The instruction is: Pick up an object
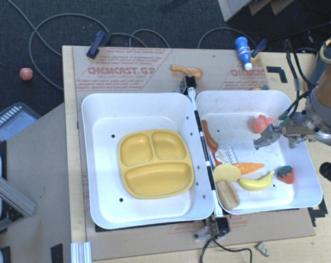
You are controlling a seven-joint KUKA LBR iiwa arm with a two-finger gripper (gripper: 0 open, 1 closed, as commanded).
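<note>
— What can be picked up?

— A banana [256,182] is seen at the near side of the right bin [305,193], beside a carrot [249,168]. It looks light, smooth and slippery. It should be taken at its middle.

— And the gripper [266,138]?

— It is seen above the bin floor, near a pink toy [260,123]. Nothing is held. How far it is opened cannot be told.

— Farther off?

— A yellow plate [154,163] is laid in the left bin [99,147]. Cables are spread on dark carpet.

A tray [154,163] lies in the left bin [94,114]; a banana [256,182], carrot [247,168] and strawberry [285,174] crowd the right bin's [302,196] near side.
</note>
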